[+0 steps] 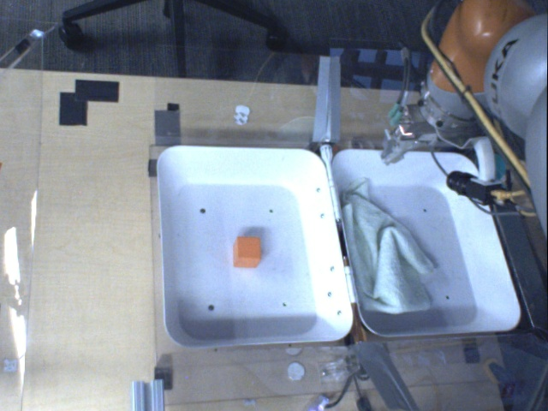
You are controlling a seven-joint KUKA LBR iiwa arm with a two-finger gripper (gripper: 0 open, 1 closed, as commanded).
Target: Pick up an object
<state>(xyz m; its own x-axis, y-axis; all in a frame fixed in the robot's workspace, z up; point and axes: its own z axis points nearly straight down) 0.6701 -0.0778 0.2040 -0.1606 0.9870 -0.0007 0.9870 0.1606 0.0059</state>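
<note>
**Pincer above the right bin's far rim, cube in the left bin**

Nearest you, along the lower edge of the camera view, runs the pale wooden surface (77, 315) that carries both bins. On it, the shallow white left bin (184, 315) holds a small orange cube (247, 252), sitting near the middle of its floor, well apart from every wall. Just beside it, the shallow white right bin (479, 315) holds a crumpled pale grey-green cloth (385, 259), lying against the wall nearest the left bin. You can see the grey arm (518, 67) with its orange band reach in from the right; its pincer (401, 139) hangs above the right bin's far rim. You cannot tell from this angle how wide it stands.
</note>
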